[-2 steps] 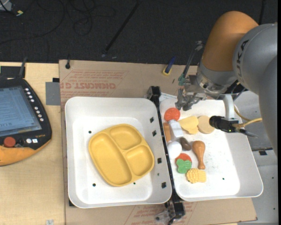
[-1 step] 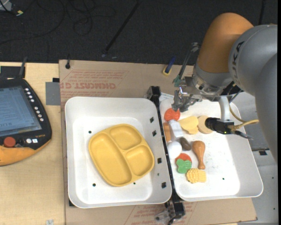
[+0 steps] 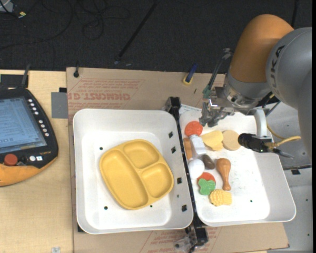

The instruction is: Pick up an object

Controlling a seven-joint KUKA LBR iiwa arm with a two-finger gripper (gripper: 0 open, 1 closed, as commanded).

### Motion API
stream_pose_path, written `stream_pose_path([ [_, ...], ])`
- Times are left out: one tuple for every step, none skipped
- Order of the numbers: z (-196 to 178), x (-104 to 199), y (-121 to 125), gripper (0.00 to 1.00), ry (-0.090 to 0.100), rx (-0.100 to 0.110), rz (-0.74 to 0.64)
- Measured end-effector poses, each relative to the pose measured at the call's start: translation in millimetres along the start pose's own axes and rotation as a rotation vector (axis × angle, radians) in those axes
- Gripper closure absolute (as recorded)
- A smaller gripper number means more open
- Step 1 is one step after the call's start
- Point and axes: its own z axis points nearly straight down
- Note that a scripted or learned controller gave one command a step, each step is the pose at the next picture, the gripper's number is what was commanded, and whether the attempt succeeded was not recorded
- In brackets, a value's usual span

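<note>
Two glossy white bins [image 3: 84, 141] sit on cardboard; over the right bin's plastic food the metal gripper [image 3: 211, 115] hangs, finger state unclear.

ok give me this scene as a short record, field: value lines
left bin: holds a yellow tray with three compartments
right bin: toy food, including a tomato, drumstick and corn
gripper: above the right bin's far edge, close to the tomato, nothing seen between its fingers
arm: reaches in from the right
bench left: a pendant with a screen
</note>
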Motion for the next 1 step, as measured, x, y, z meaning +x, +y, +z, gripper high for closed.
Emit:
stream_pose_path([
  [13.6,7.3,5.8,1.0,0.0,0.001,-0.001],
])
